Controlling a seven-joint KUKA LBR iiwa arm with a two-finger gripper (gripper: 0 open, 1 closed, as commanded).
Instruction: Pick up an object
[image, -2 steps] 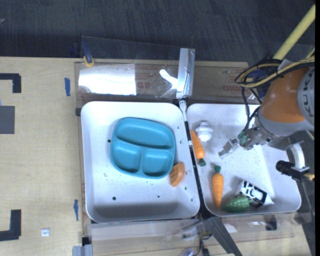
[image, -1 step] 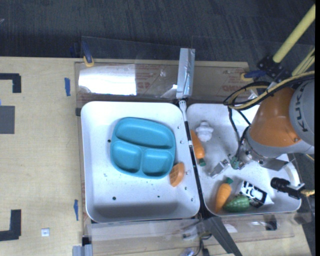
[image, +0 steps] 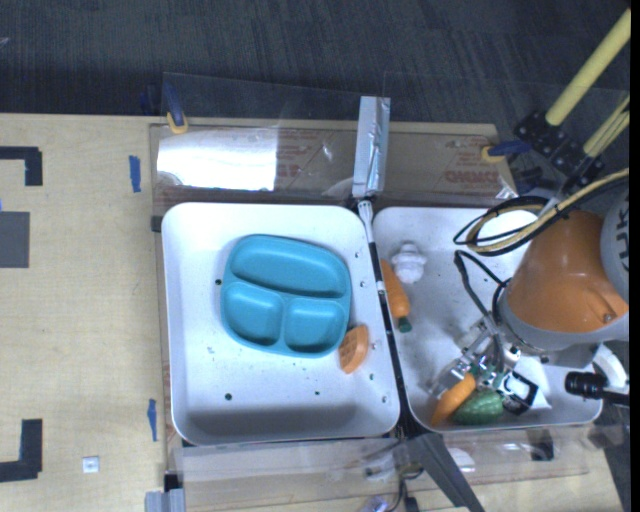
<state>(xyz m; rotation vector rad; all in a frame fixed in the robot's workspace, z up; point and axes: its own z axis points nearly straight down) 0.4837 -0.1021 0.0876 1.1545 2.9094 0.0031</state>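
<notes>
The carrot (image: 452, 398), an orange toy piece, lies in the right bin (image: 430, 240) near its front edge, tilted, with a green toy vegetable (image: 481, 407) touching its right side. The gripper (image: 478, 372) is directly above these two items, with its metal parts just over the carrot's upper end. Finger spacing cannot be determined from here, and contact with the carrot cannot be confirmed. The orange band (image: 562, 275) of the arm covers the bin's right portion. Further back in the same bin lie a white toy (image: 408, 263) and an orange stick with a green tip (image: 396, 298). The left bin (image: 190, 300) holds a blue divided plate (image: 285, 295); an orange slice (image: 353, 349) sits against the plate's front right corner.
</notes>
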